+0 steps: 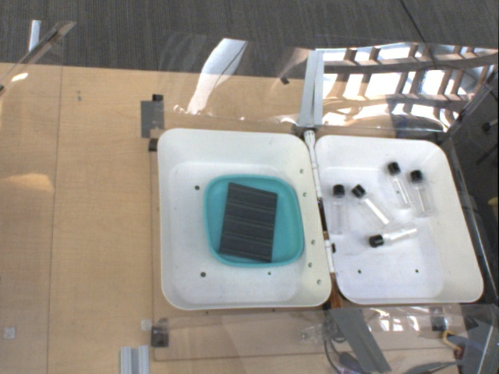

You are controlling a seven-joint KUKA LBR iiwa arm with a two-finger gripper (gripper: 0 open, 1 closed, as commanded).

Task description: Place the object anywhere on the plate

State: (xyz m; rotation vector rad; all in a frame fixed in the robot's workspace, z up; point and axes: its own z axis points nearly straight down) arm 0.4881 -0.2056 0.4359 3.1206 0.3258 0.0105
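Teal plate in left bin already carries a dark ribbed block. Placement looks complete. Jaw state: cannot tell.

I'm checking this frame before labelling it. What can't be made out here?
- Teal square plate in the left white bin: its middle is covered by the dark ribbed rectangular slab.
- Clear vials with black caps in the right white bin: too small and see-through to tell any contents.
- Grey metal parts at the bottom edge: cut off by the frame.
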